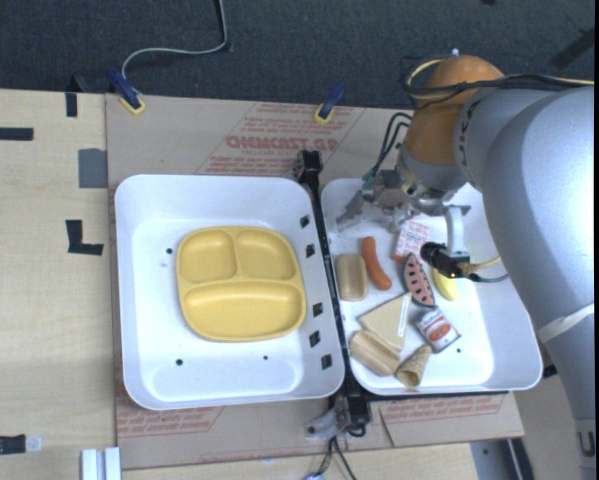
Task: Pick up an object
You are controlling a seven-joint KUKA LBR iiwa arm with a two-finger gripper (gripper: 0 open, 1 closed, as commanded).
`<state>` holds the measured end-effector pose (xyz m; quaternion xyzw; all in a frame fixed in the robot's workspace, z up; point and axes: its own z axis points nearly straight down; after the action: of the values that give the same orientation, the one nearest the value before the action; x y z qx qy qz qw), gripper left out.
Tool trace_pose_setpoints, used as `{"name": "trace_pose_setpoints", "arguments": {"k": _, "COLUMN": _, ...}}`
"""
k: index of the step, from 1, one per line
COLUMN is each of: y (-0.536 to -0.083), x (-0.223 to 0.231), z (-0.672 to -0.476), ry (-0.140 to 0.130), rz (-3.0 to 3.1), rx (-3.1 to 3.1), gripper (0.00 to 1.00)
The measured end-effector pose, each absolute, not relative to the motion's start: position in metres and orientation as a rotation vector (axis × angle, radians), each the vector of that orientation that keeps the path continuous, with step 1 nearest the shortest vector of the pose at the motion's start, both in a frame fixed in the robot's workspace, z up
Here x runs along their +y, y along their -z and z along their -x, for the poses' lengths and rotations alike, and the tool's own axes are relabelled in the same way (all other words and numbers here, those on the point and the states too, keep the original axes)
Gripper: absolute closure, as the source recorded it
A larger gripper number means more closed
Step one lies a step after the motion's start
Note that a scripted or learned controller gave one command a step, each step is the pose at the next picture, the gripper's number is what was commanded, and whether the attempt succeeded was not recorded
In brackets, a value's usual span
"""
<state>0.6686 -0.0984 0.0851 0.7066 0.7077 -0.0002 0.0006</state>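
Note:
The right bin (499, 353) holds several toy foods: an orange sausage (374, 263), a tan bun (351, 278), a watermelon slice (417, 281), a yellow banana (445, 286), a pale wedge (383, 321), a small can (437, 330), a cone (414, 366) and a white-and-red packet (412, 236). My gripper (371, 200) hangs low over the far left corner of this bin, just beyond the sausage and packet. Nothing shows in its grasp. The arm's grey body covers the bin's right side.
The left bin (149, 358) carries a yellow divided plate (241, 281). A black clip ridge (319, 268) runs between the two bins. Blue-and-yellow clamps (127, 93) hold the cardboard at the back. A cable (219, 18) trails across the dark floor.

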Motion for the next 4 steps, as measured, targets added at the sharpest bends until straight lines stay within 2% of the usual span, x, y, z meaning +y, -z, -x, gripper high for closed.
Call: {"name": "trace_pose_setpoints", "arguments": {"k": 4, "y": -0.085, "x": -0.0944, "z": -0.6685, "ry": 0.001, "rz": -2.22, "rx": 2.222, "gripper": 0.0}}
